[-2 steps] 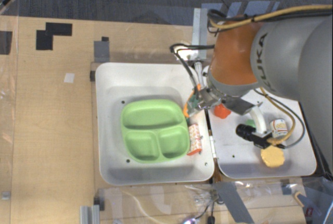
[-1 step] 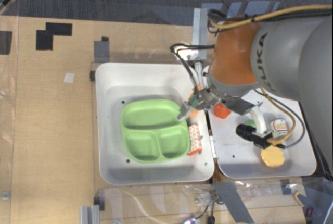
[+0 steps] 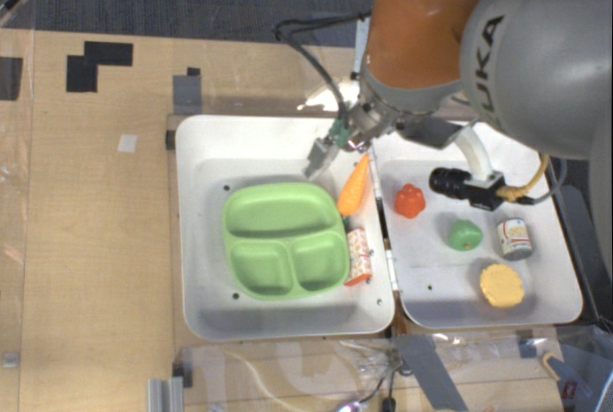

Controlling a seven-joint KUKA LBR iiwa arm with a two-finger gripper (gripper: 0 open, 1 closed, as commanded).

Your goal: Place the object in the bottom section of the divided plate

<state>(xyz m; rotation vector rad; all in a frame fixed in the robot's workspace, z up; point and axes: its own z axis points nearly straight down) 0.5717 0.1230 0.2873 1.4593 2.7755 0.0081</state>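
Observation:
A light green divided plate lies in the left bin, with one long section on its far side and two smaller ones on its near side; nothing lies in any of them. An orange carrot rests just off the plate's right far corner, against the bin's right wall. My gripper hangs above the left bin's far right part, just left of and above the carrot's top end. Nothing shows in its grasp.
A small red-and-white wrapped packet lies by the plate's right edge. The right bin holds a red pepper, a green fruit, a small can and a yellow round piece.

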